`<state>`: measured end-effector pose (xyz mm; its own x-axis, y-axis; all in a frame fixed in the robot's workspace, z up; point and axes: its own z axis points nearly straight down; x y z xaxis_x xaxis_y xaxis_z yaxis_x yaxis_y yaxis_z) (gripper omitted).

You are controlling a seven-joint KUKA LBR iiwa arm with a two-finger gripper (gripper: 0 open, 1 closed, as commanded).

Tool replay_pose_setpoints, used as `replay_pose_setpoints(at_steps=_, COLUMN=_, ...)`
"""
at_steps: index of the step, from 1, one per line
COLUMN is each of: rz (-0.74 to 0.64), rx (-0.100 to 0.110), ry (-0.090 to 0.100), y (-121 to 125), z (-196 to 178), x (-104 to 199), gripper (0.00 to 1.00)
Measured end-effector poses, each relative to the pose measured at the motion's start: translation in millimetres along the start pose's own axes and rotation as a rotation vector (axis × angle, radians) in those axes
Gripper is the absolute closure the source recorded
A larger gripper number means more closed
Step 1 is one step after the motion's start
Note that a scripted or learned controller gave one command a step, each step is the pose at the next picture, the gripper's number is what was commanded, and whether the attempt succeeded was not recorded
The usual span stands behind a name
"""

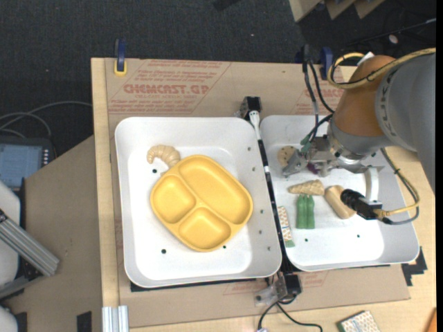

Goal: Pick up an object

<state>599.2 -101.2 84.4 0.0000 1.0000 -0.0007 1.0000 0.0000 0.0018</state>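
cardboard sheet [173, 81] (printed red), blue clamp [121, 66]

Yellow tray [201, 203], green block [305, 211], white bins [131, 206].

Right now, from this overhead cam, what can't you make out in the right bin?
- Gripper: the wrist and cables sit over it, so its state is unreadable.
- Beige item beside it: partly covered by the gripper, shape unclear.
- Dark-tipped tan object: too small to identify.
- Striped item at the bin's left wall: too small to read.
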Motion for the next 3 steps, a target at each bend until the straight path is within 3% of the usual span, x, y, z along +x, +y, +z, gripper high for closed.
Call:
replay_pose_setpoints(at_steps=1, rz=-0.001, rx=-0.002, ry=0.000, y=24, z=0, x=0, gripper=0.00)
replay_pose_setpoints(at_steps=2, rz=-0.002, rx=-0.004, ry=0.000, y=67, z=-1, x=9, gripper=0.00)
replay_pose_setpoints(at_steps=3, rz=0.002, rx=-0.002, ry=-0.002, y=68, z=0, x=-17, gripper=0.00)
